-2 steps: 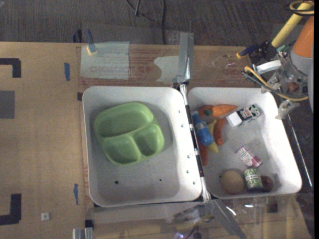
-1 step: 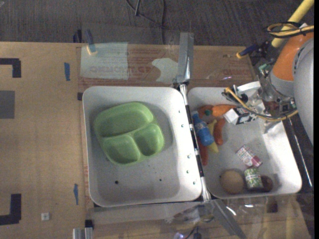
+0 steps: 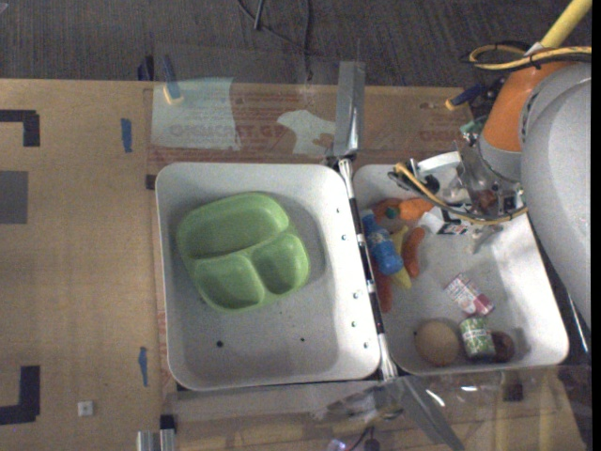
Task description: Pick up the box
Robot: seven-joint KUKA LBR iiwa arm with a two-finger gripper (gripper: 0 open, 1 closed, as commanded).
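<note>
The box (image 3: 468,295) is a small pink and white carton lying flat in the right bin (image 3: 526,280), toward its front right. My gripper (image 3: 477,222) hangs over the back of that bin, under the orange band of the arm, and is up and behind the box, apart from it. The wrist and its cables hide the gripper's tips. Nothing shows in the gripper's hold.
Left of the gripper, along the right bin's left side, lie an orange piece (image 3: 406,210), a blue bottle (image 3: 383,252) and yellow and red pieces. A brown ball (image 3: 437,342) and a green can (image 3: 477,338) sit in front of the box. The left bin (image 3: 282,336) holds a green divided plate (image 3: 244,250).
</note>
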